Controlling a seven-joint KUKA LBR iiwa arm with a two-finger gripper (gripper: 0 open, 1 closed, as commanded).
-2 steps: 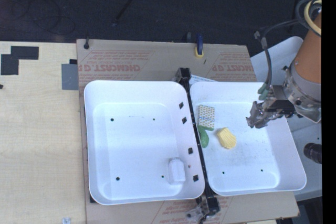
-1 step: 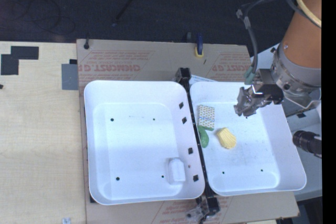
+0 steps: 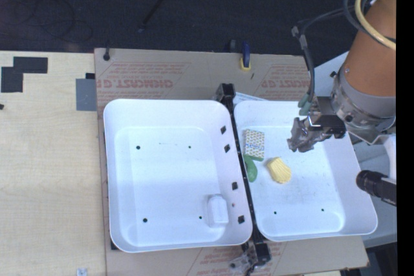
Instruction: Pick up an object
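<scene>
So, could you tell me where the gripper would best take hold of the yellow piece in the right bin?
Probably across the yellow piece's short width, coming straight down from above. It lies flat and slanted on the right bin's floor, apart from the green piece beside it.

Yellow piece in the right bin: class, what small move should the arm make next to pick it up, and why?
Probably shift the hand a little left and toward the near edge, then lower it. It sits above the right bin, up and to the right of the yellow piece, not over it. The yellow piece lies apart from the patterned card and green item, so there seems room.
</scene>
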